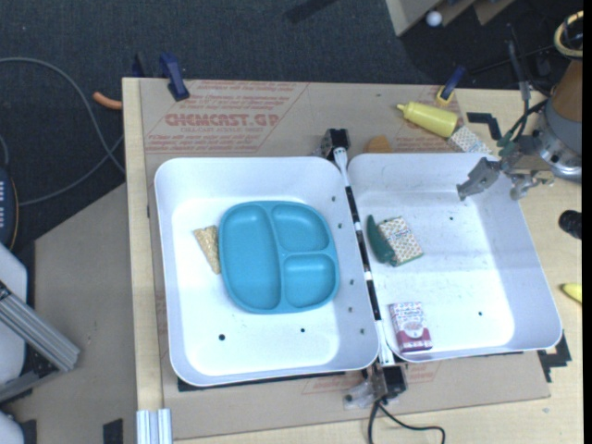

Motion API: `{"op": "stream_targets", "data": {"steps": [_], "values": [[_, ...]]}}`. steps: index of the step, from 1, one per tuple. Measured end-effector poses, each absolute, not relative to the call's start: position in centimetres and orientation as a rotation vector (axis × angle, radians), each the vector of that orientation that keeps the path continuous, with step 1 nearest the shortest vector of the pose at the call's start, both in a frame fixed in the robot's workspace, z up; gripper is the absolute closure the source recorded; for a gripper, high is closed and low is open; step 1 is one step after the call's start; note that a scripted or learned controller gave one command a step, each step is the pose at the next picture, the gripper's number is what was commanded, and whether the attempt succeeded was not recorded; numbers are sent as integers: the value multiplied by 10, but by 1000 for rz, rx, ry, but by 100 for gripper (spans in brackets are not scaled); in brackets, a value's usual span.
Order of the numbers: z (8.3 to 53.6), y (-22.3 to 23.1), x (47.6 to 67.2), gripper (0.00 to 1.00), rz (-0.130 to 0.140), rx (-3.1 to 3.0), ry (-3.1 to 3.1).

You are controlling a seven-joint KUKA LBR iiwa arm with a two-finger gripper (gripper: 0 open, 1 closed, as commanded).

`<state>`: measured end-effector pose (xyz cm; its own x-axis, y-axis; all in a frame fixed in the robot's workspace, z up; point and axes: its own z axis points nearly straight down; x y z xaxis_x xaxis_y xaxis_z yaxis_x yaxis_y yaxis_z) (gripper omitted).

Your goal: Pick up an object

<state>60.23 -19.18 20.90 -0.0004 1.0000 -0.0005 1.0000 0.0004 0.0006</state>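
The patterned pouch (401,239) lies at the right bin's (518,276) left edge on a green item (379,240); a red packet (411,326) sits near the front-left corner. The gripper (498,178), fingers spread and holding nothing, hovers by the far-right corner; centre over the pouch before descending

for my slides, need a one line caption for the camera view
End effector above the right bin's far edge; blue divided plate in the left bin.
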Motion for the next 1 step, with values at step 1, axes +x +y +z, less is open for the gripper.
{"op": "stream_targets", "data": {"steps": [1], "values": [[145, -130, 588, 0, -1, 2222, 2224]]}}
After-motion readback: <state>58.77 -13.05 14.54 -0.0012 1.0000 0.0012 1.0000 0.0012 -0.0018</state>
